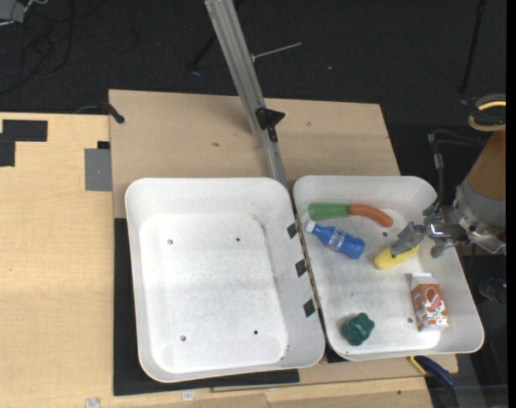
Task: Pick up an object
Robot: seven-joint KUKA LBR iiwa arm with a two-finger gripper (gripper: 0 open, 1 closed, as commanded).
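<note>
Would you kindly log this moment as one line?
gripper: over yellow banana-shaped toy | right white bin | grasp: unconfirmed

Arm cut off at right edge, only wrist part in view. Yellow object partly hidden under gripper; finger state unclear. Print on small carton too small to read. Blue-yellow item mostly hidden beneath right bin.

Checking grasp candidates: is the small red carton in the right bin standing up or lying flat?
Lying flat. The red carton shows its long printed face to the overhead camera, stretched along the right bin floor near the front right corner.
</note>
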